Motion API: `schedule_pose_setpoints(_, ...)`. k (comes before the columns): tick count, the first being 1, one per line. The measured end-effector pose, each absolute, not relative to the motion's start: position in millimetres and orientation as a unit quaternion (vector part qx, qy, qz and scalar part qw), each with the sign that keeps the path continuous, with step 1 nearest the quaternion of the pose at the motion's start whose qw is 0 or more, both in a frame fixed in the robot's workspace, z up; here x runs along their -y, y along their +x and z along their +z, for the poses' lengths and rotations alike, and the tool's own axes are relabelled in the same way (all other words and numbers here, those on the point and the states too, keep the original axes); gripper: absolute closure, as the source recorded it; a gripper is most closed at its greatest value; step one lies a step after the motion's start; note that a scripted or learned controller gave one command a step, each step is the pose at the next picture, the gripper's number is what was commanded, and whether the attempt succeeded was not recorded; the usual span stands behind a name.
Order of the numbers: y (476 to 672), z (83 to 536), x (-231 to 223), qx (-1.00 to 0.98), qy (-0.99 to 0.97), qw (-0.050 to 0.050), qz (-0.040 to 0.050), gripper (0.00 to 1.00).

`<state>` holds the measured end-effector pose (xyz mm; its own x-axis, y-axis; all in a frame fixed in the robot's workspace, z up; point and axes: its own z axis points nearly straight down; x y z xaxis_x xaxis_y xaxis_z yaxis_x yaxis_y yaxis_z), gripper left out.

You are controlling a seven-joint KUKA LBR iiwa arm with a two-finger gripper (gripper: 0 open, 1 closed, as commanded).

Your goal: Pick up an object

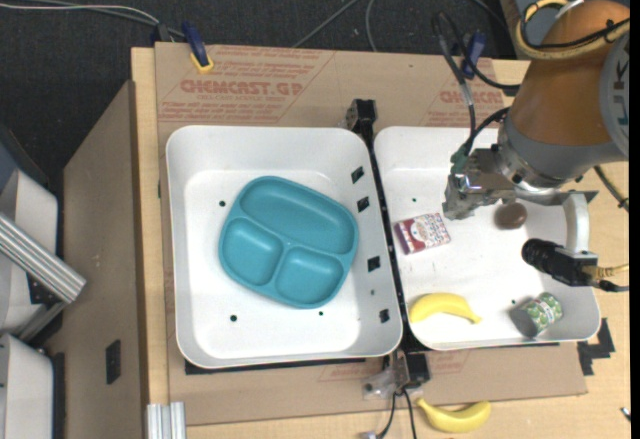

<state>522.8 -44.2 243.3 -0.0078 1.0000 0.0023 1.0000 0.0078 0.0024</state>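
Camera view: shows gripper low over right bin, toward its back. Can't tell if open or closed. Finds red-and-white packet just beside it, toward front-left, flat on bin floor, prob. the easiest pick. Centre over packet, align across its short side, come straight down, close only at floor level. Keep clear of brown disc by the wrist; ignore banana and green wrapper near front wall. Expect smooth white plastic, likely slick — may let packet slide. Notes left bin w/ blue divided plate, cardboard under both, 2nd banana outside — on front edge.
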Motion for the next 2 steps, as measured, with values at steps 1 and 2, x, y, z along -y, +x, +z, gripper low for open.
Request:
schedule_pose_setpoints(1, 538.7, 248.6, -12.8, -0.710, 0.704, 0.000, 0.0017, 1.00)
schedule_pose_setpoints(2, 551.7, 251.4, -62.2, -0.709, 0.705, 0.000, 0.0013, 1.00)
